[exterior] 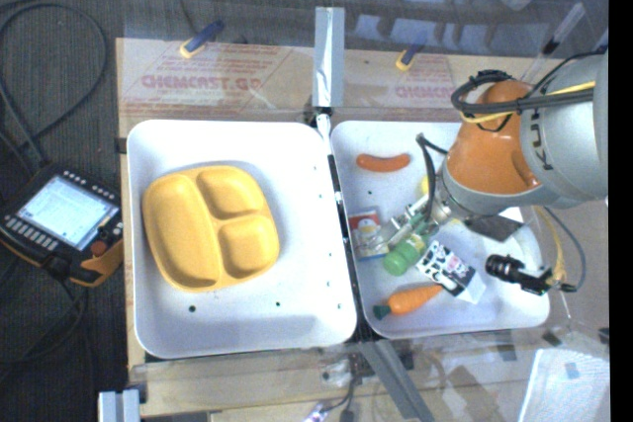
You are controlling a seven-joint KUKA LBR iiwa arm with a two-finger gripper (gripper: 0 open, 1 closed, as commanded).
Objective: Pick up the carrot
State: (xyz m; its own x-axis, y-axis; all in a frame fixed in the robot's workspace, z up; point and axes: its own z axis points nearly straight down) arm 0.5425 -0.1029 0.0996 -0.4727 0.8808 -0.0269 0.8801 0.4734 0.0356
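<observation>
The carrot point(415, 298) is small and orange with a green stub at its left end. It lies near the front wall of the right bin point(514, 316), free of the arm. My gripper point(408, 230) hangs in the middle of that bin, just above a green bottle-like thing point(400, 260) and roughly a hand's width behind the carrot. The grey and orange wrist covers the bin's right half.
In the right bin, an orange sausage point(383, 162) lies at the back. A small printed box point(366, 233) stands by the left wall, and a black-and-white packet point(445, 266) rests beside the carrot. The left bin point(148, 311) holds a yellow compartment plate point(211, 224).
</observation>
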